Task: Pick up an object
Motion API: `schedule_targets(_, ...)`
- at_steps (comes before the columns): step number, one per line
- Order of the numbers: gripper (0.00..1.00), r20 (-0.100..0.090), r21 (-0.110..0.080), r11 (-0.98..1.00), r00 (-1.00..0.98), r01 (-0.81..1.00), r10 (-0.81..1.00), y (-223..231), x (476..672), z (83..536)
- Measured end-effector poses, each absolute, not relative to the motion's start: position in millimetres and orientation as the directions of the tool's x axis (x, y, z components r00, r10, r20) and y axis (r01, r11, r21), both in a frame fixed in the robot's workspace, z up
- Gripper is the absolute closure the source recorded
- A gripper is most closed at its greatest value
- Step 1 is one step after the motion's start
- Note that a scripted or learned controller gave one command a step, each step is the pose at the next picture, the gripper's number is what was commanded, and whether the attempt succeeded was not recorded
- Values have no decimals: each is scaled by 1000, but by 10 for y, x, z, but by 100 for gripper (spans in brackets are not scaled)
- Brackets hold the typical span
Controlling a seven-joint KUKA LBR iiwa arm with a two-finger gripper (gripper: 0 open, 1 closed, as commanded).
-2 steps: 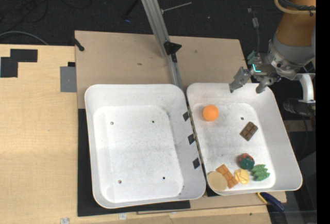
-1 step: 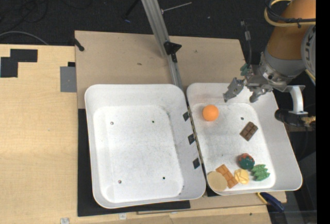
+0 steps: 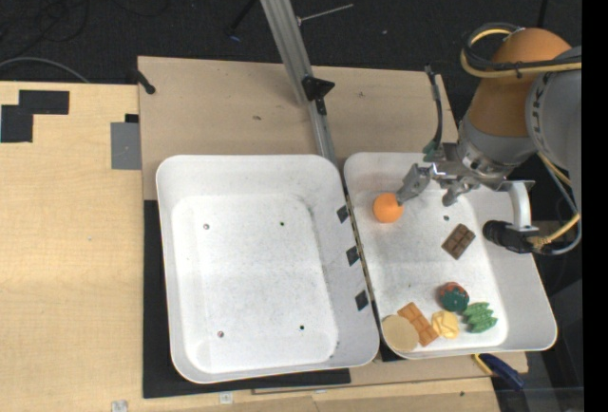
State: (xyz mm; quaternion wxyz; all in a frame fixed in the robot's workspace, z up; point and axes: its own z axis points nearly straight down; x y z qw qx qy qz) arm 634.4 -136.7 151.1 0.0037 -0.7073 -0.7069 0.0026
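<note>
Orange ball (image 3: 387, 209) lies in the right bin (image 3: 518, 253), toward its far left, just beside the pincer (image 3: 429, 185), whose fingers spread open and hold nothing. Grasp and lift remain.

Left bin (image 3: 180, 182) floor open; toys (image 3: 446, 310) crowd right bin's (image 3: 522, 325) near corner.

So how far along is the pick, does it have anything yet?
Nothing looks picked yet. The gripper is low over the right bin, its open fingers beside the orange ball, which sits on the bin floor. Closing on an object and lifting are left. The brown block lies untouched.
</note>
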Motion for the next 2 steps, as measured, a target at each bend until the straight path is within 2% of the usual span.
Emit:
schedule_targets(1,0,-4,22,-2,2,1000,1000,-1378,6411,1288)
schedule_targets(2,100,-4,18,-7,7,1000,1000,-1396,6402,1361)
